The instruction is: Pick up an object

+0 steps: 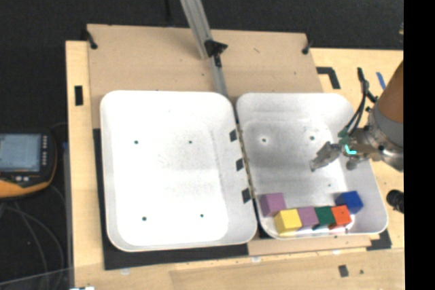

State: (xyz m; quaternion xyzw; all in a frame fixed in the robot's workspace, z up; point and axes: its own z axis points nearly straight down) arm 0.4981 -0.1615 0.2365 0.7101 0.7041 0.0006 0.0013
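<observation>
- Fingers [325, 158] of the arm hang above the right bin [292, 112], holding nothing; whether they are spread or closed cannot be told.
- Blocks lie along that bin's near edge, well apart from the fingers: purple block [272, 203], yellow block [287, 220], green block [323, 215], orange block [340, 215], blue block [350, 200].
- Left bin [170, 170] sits beside it on the bench [272, 51].

Lighting's pretty even and bright over the two bins, no hard glare, though the left bin [170, 166] goes nearly blown-out white, so its surface detail is washed. The right bin [292, 125] looks greyer, with a soft shadow across its middle, left of the gripper [333, 154]. Floor above the left bin is near black. Whole frame is soft and low-res; the gripper is slightly blurred.
</observation>
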